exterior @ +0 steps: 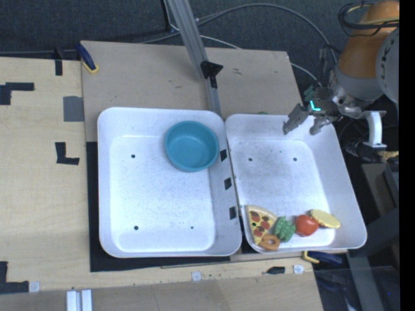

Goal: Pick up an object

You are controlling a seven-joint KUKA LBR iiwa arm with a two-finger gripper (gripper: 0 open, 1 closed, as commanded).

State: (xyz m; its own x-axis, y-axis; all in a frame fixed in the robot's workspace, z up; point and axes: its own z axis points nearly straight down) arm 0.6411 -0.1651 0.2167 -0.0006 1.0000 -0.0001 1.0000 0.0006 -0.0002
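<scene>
The end effector [305, 124] hangs over the far right corner of the right bin [288, 167], at about 1 o'clock from that bin's middle. Its two dark fingers are spread apart with bare bin floor showing between them, so it is open and grips nothing. The grey arm with its orange band [363, 50] comes in from 2 o'clock, at the upper right of the view.

The things that could be picked lie in a row along the near edge of the right bin, at about 6 o'clock from the end effector and well apart from it, with the bin's speckled floor between. From left to right they are a pizza slice [259, 221], a small orange ring-shaped piece [270, 241] just beside the slice's tip, a green leafy toy [283, 228], a red tomato [306, 225], and a yellow piece [325, 219] touching the tomato's right side.

In the left bin [130, 199] a blue bowl [191, 146] sits upright at about 1 o'clock from that bin's middle, near the rim shared by the bins. It lies at about 9 o'clock from the end effector, well apart.

Both bins rest on the counter [142, 76], and a grey pole [191, 37] slants across it from 12 o'clock toward the seam between the bins.
</scene>
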